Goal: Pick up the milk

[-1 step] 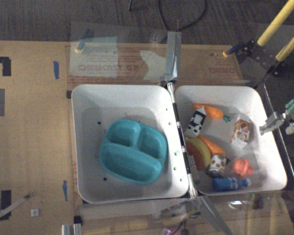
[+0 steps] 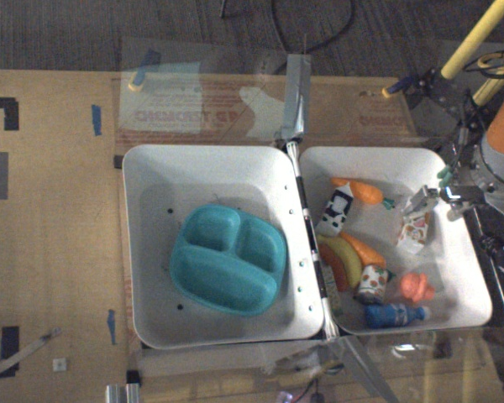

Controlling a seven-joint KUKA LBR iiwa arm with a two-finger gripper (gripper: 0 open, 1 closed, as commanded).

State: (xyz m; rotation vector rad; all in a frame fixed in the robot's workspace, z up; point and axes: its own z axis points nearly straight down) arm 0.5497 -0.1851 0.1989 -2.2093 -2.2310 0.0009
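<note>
Milk (image 2: pixel 336 211), a small carton patterned in black and white cow patches, lies tilted in the far left part of the right bin (image 2: pixel 466 250), close to the divide between the two bins. Its printing is too small to read. Just beyond it sits a carrot (image 2: pixel 366 192), and nearer are a banana (image 2: pixel 345 259), another orange piece partly hidden behind the banana, a small can (image 2: pixel 372 283), a blurred orange-pink toy (image 2: pixel 416 287) and a blue bottle (image 2: pixel 394 315) lying on its side. The jaws (image 2: pixel 433 200) hang over the bin's right side above a small white-and-red carton (image 2: pixel 413 231); how far they are open cannot be told, and the arm is cut off at the right edge. The left bin (image 2: pixel 151 183) holds a teal divided plate (image 2: pixel 228 259).
</note>
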